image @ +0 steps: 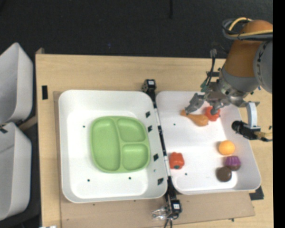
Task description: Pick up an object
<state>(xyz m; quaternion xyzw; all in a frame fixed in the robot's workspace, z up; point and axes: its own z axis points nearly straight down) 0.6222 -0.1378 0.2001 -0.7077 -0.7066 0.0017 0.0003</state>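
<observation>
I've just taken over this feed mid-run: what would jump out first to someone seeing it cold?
The bright green divided plate sits alone in the left bin. In the right bin, the grey and orange arm hangs its gripper over an orange piece of toy food near the back. Small toys dot the rest: a red pepper, an orange ball, a purple toy.

Right bin (199, 179) centre open; orange ball (226, 147), purple item (233, 162) crowd right wall.

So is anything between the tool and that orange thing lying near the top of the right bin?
Nothing visible. The tool hangs right over the orange thing, with a small red piece close beside it.
</observation>
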